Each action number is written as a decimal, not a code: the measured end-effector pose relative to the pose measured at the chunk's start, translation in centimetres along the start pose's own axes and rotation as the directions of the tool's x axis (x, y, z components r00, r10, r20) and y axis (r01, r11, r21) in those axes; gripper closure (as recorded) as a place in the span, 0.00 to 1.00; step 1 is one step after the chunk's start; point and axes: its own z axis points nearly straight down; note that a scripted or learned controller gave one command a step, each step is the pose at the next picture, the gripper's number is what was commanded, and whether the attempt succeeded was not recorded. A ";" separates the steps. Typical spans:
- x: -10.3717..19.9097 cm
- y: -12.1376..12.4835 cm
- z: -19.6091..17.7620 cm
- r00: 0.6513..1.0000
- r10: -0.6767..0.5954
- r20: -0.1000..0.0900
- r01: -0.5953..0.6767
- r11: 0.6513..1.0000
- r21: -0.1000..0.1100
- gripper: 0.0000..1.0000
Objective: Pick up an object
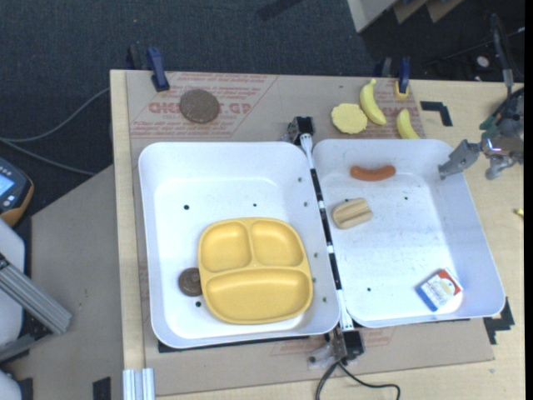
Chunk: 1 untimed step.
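My gripper (481, 158) sits at the right edge of the frame, over the right bin's (466, 248) upper right corner; I cannot tell its state. In that bin the sausage (372, 172) lies with its long axis left to right near the top wall, the bun (351, 213) below it angles slightly, and a small packet (438, 290) with red and blue print, unreadable, rests lower right. The left bin (166, 223) holds a yellow divided plate (254, 269) and a brown disc (191, 282).

Dark blue carpet floor (58, 32), tan wooden bench (250, 98), grey cables (50, 136)
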 end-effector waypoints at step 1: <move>4.8 7.4 16.6 1.000 -0.005 -0.008 0.005 1.000 0.002 0.00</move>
